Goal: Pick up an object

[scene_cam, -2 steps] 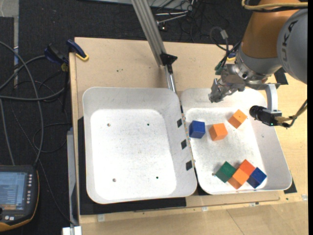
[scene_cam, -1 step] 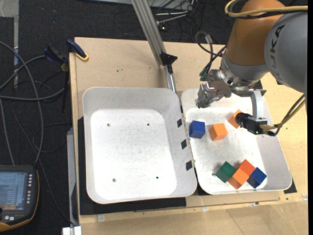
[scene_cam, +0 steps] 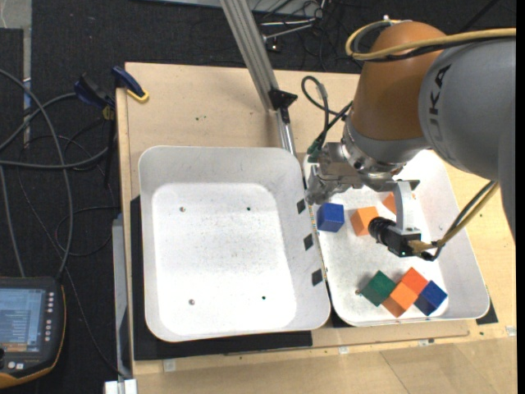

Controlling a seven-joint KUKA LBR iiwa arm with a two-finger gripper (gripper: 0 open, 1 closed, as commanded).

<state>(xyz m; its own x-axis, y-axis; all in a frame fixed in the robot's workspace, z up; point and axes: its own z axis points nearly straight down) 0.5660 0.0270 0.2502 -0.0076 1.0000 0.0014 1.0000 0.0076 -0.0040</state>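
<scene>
Overhead, arm: reaches in from the right, wrist bent down over the right bin (scene_cam: 459,220).
Claw (scene_cam: 321,189): low at that bin's left wall — finger spread cannot be told.
Blue cube (scene_cam: 330,217): just below the claw.
Orange cube (scene_cam: 363,221): beside it, rightward.
Left bin (scene_cam: 164,171): open floor leftward.

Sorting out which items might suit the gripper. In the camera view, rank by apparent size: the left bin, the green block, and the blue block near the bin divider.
1. Left bin, by far the largest.
2. Green block.
3. Blue block.

The two blocks look close in size, so their order is unsure.
</scene>
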